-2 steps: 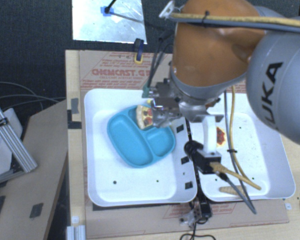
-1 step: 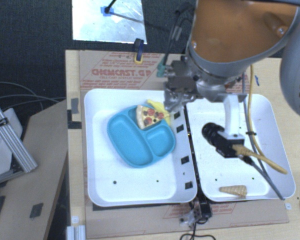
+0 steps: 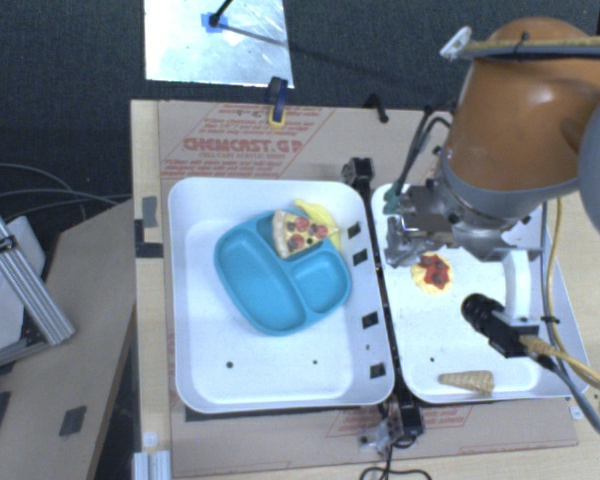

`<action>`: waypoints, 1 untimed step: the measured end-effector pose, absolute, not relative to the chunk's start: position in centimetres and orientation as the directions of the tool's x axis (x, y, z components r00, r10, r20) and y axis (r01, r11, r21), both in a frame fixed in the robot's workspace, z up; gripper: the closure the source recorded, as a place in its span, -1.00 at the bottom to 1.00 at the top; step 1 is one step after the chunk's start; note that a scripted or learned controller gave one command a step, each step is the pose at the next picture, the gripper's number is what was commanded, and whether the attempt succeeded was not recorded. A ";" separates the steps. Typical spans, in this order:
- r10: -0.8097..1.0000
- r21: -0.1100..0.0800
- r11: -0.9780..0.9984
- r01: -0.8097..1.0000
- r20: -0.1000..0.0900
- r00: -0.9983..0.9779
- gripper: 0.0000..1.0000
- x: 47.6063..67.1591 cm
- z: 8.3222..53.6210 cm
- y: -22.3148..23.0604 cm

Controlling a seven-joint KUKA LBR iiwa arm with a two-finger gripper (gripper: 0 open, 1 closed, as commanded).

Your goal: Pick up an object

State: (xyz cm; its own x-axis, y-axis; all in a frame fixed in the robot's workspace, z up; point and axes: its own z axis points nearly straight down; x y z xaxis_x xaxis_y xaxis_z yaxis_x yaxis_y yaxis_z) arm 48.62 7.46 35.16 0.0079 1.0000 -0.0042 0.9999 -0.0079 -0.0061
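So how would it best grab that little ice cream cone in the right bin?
Probably across the wide end of the ice cream cone, coming straight down from above. It lies flat on its side near the front wall of the right bin, tapering rightward, so the thicker left end likely gives the tool more to pinch.

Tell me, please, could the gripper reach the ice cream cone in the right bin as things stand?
Probably yes: the cone lies alone near the right bin's front edge, nothing on it; the gripper hovers farther back.

A blue tray sits in a white bin; the pizza slice looks red-spotted (possibly pepperoni), beside a tan cone.
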 end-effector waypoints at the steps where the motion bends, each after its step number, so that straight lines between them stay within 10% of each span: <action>1: 1.000 0.004 0.009 1.000 0.003 -0.009 1.00 48.6 38.4 14.8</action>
State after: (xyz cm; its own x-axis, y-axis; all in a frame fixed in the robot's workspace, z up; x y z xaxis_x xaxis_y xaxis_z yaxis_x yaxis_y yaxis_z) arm 48.65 14.79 38.44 -0.0092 1.0000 0.0034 0.9999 0.0092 0.0041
